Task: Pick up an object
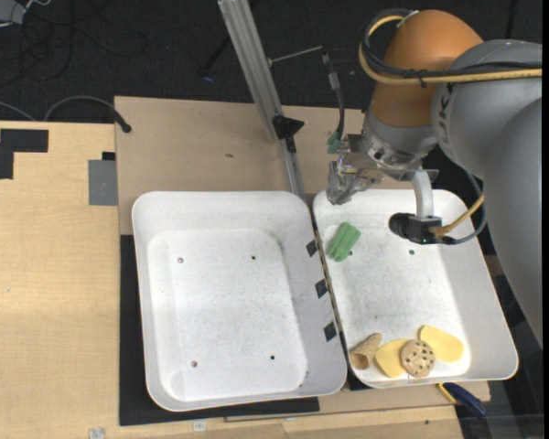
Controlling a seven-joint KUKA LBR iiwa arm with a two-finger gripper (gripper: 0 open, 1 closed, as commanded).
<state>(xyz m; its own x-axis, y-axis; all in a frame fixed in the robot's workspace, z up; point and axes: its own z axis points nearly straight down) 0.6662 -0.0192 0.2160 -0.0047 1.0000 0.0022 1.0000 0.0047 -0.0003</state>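
A green block (343,241) lies in the right bin (467,282), near its left wall and toward the back. At the bin's front edge sit a small tan piece (366,347), a round yellow biscuit-like disc with holes (412,358) and a yellow piece (442,343). My gripper (345,187) hangs over the back left corner of the right bin, just behind the green block and apart from it. Nothing shows between its fingers.
The left bin (165,245) stands beside the right one, with black clips (320,288) along the shared edge. A slanted metal rail (256,71) rises behind the bins. A black round part (412,228) of the arm hangs over the right bin's back.
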